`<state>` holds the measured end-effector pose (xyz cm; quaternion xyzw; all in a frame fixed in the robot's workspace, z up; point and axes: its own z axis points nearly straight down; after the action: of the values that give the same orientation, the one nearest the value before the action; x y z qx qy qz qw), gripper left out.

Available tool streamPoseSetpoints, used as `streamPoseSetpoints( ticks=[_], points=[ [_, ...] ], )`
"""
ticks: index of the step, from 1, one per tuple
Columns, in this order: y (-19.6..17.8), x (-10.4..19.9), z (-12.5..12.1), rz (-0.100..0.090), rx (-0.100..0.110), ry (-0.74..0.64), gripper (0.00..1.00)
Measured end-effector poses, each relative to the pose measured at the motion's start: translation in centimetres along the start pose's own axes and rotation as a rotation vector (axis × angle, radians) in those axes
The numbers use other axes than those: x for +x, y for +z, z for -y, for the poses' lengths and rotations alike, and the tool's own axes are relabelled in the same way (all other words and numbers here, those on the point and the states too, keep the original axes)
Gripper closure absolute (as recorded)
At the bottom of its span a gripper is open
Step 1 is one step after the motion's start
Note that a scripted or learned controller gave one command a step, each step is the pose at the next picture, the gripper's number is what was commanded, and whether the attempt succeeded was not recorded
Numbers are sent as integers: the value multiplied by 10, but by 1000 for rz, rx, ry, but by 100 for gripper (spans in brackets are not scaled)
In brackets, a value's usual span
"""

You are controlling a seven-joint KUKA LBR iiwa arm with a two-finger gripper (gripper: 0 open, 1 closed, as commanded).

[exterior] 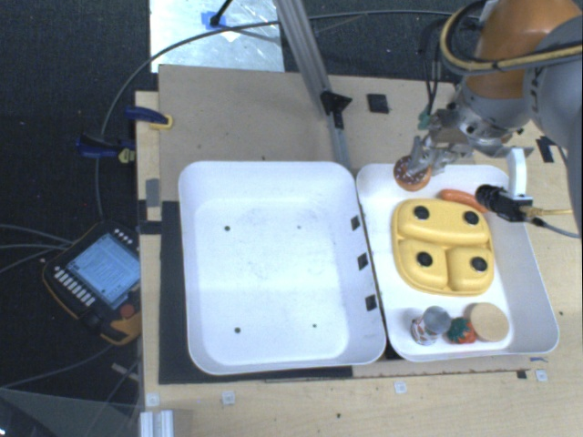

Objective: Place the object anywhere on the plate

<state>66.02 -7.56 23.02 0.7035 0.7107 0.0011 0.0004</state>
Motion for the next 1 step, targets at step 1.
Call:
streamPoseSetpoints(
  ticks=[1],
  points=[
    [-9, 50, 10, -1, 0, 0, 100]
  ],
)
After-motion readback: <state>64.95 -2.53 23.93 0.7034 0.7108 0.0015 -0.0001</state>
